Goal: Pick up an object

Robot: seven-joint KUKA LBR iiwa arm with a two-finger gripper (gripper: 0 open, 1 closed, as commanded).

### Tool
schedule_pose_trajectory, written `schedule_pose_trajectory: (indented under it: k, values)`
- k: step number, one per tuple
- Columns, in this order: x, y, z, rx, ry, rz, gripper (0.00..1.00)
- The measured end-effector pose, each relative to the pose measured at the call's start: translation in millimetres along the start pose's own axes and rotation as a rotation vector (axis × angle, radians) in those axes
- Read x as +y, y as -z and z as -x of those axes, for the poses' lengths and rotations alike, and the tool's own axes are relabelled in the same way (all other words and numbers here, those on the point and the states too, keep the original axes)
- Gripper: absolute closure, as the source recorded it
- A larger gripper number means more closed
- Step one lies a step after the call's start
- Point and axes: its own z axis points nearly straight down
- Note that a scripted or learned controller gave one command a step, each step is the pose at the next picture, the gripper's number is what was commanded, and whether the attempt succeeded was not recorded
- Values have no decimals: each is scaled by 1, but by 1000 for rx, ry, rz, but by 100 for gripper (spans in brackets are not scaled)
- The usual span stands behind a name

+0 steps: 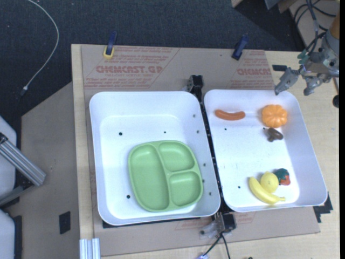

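Reading "CHEMCAST GP": printed bench board (129,68) twice.

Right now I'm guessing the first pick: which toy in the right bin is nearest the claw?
The orange pumpkin, at the bin's far right corner below the claw. The sausage lies further left; banana and lemon sit at the near end.

Claw (297,86): pale grey metal, two slim fingers (284,83) with angular linkages, dark joints. Wrist housing above: grey, rounded, partly cut by frame edge. Black cables run along arm near upper right corner.
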Motion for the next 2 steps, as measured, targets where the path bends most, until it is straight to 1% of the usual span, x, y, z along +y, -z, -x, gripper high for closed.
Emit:
schedule_pose_trajectory:
  k: [1,2]
  values:
    - [3,9,-1,-4,4,14,0]
    - [1,-54,2,-2,3,8,0]
